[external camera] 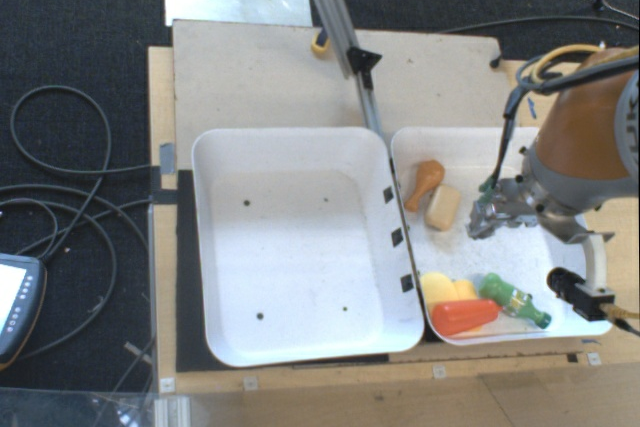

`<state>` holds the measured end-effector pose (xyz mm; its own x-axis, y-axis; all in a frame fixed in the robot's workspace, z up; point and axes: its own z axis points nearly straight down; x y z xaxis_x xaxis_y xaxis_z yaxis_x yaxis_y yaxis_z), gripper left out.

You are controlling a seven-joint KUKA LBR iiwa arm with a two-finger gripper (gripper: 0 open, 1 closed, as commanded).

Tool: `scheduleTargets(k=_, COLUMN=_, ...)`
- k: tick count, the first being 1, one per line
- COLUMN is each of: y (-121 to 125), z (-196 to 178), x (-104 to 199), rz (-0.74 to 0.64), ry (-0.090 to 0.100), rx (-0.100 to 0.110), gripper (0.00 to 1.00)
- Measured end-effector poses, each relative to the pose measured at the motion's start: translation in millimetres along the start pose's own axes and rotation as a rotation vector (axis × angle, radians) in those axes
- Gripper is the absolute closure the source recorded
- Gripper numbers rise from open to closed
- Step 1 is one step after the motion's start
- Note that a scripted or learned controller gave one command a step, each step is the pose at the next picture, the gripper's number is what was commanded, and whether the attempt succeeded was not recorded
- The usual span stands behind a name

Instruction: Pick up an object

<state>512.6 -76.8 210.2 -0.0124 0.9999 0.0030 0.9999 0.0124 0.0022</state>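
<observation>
Objects for picking lie in the right bin (pixel 415 147), all resting on its floor; none is lifted, so the pick is judged not yet made. Left bin (pixel 290 140), the larger open area, holds no items. Arm (pixel 585 130), grey with an orange band, reaches in from the right and hangs over the right bin. Gripper (pixel 480 220) sits low, just right of the beige block (pixel 443 208); whether it is spread or pressed together cannot be told, and nothing is seen between its tips. Orange drumstick-shaped piece (pixel 424 183) lies touching or just beside the block, near the shared wall. Red piece (pixel 464 316), yellow piece (pixel 445 289) and green bottle (pixel 515 300) crowd the near rim, leaving little room; the bin's middle is freer.
</observation>
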Motion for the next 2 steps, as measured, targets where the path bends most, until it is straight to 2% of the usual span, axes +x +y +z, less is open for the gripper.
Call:
scheduleTargets(k=1, y=-8.6, z=-12.7, x=49.0, rz=0.001, ry=-0.001, rx=0.000, gripper=1.00)
scheduleTargets(k=2, y=-6.4, z=-22.0, x=97.9, rz=0.001, ry=-0.001, rx=0.000, gripper=1.00)
